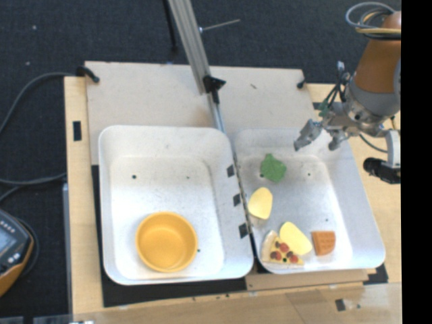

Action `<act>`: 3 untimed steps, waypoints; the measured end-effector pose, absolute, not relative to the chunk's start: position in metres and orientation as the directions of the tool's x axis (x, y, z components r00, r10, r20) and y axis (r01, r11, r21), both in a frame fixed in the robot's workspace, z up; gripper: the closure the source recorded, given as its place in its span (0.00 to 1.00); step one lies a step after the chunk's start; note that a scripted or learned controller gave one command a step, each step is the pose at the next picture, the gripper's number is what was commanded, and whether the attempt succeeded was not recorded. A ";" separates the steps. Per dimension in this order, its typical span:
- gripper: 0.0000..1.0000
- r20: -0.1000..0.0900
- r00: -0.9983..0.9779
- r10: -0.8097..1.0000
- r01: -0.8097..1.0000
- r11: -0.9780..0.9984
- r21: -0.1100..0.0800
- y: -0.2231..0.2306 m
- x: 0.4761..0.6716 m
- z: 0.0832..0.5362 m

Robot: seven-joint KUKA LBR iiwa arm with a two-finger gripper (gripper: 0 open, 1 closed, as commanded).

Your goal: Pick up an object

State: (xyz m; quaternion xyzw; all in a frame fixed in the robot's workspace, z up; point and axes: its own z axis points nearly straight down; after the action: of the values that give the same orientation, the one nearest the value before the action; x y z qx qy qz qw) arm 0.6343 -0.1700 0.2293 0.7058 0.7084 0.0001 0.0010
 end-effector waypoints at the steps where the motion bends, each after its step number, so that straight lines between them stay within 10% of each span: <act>1: 0.00 -0.002 -0.004 1.000 1.000 0.004 0.001 -0.170 0.634 0.229; 3: 0.00 -0.001 0.001 1.000 1.000 -0.001 -0.003 -0.173 0.629 0.122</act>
State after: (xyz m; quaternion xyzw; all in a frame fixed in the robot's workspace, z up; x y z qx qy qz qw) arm 0.6289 -0.1732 0.1222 0.7073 0.7069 -0.0015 -0.0005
